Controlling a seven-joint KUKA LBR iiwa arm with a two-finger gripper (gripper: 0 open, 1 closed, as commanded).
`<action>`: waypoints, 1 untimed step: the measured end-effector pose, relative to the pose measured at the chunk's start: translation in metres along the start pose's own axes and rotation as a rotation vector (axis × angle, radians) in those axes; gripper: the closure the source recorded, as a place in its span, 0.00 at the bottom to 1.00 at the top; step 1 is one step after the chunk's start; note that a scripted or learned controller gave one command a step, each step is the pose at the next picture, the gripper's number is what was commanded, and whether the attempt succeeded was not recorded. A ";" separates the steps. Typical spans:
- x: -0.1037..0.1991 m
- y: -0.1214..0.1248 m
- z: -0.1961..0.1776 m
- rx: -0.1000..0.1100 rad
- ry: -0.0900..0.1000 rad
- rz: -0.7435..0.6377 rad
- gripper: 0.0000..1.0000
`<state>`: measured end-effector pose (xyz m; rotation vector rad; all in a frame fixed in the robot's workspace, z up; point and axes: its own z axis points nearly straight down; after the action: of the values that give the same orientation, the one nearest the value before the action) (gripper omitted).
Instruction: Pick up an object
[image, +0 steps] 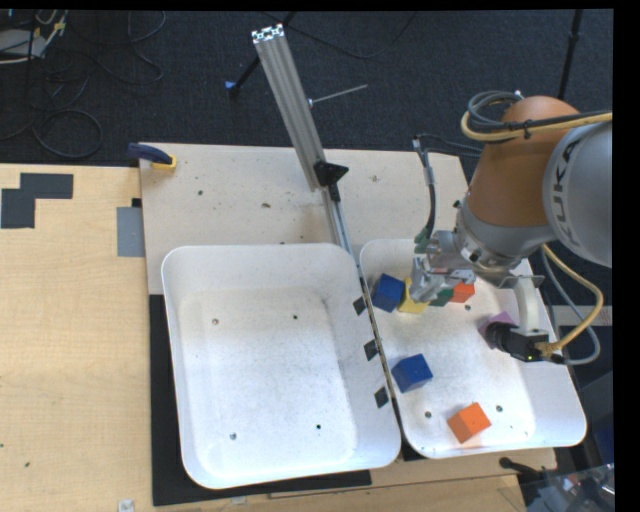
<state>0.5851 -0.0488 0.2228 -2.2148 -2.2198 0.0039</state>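
Observation:
My gripper (428, 287) hangs low over the far part of the right bin (540, 425), on the grey arm with its orange band (510, 170). A yellow block (412, 306) lies right under it, partly hidden by it. Just left of that lies a blue block (388, 292), and a small red-orange piece (463, 293) sits just right of the gripper. Nearer the front are a second blue cube (411, 372) and an orange cube (468, 422). A purple piece (497, 321) peeks out by the right wall.
The left bin (200, 270) sits beside the right one, with black clips (371, 349) along the shared wall. A slanted metal rail (300, 120) rises behind the bins. A black cable fitting (512, 342) hangs over the right bin's right side.

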 end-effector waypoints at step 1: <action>0.050 -0.018 0.009 0.001 0.000 -0.001 1.00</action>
<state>0.5665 0.0011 0.2138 -2.2136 -2.2204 0.0043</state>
